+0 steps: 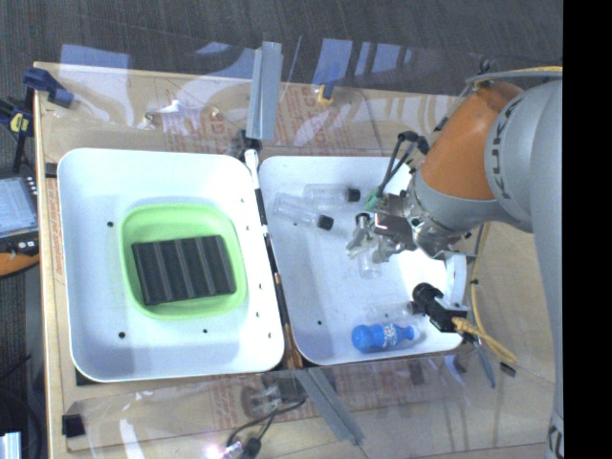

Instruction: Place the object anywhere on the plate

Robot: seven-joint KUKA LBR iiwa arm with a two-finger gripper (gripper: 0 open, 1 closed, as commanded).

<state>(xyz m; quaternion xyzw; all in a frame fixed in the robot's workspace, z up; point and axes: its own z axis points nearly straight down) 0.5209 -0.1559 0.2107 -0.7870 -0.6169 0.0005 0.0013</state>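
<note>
Barely started: my gripper (368, 242) sits center-right over the right bin (316, 342), can't tell its state. Green plate (182, 216) at left has no object yet.

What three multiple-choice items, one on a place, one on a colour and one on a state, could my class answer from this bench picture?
1. Where does the green plate sit?
A. In the left bin
B. In the right bin
C. On the bench outside the bins

2. What colour is the small bottle near the right bin's front edge?
A. Red
B. Blue
C. Yellow

3. How do the clear tubes with black caps lie?
A. Standing upright
C. Stacked on the plate
B. Lying on their sides

Answers: 1 A, the plate rests inside the left bin. 2 B, the bottle is plainly blue. 3 B, both tubes lie flat on the right bin's floor, beside the gripper.
</note>
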